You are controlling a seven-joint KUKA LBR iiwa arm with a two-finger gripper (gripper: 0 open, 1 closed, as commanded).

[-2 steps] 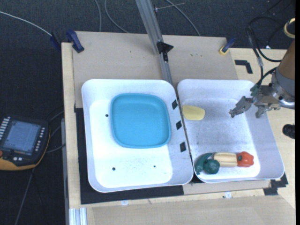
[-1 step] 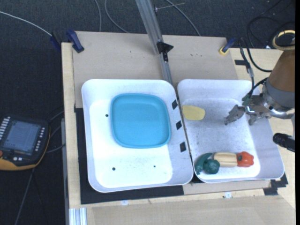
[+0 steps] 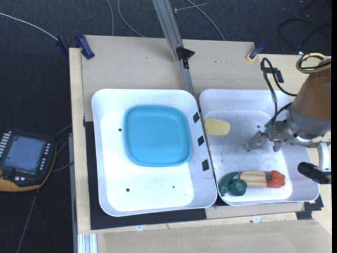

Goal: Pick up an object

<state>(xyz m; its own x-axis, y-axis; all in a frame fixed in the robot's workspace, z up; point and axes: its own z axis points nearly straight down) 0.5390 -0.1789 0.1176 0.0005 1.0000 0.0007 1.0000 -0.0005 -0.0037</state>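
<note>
The fingers point(image 3: 263, 139) hang low over the speckled floor of the right bin point(image 3: 231, 96), near its middle, and they look spread apart with nothing between them. The nearest candidates lie on two sides. A yellow piece point(image 3: 217, 126) rests flat toward the bin's left wall, to the camera's left of the fingers and a little farther up the frame. A row of toy food sits along the bin's near edge, below the fingers in the frame: a green piece point(image 3: 233, 186), a tan roll point(image 3: 253, 179) and a red piece point(image 3: 276, 179), touching or nearly so, with the row's long axis running left to right. The left bin point(image 3: 105, 141) holds a blue plate point(image 3: 157, 135), well apart across the divider. I judge the row the closer target, though its crowding could spoil a clean grasp
</note>
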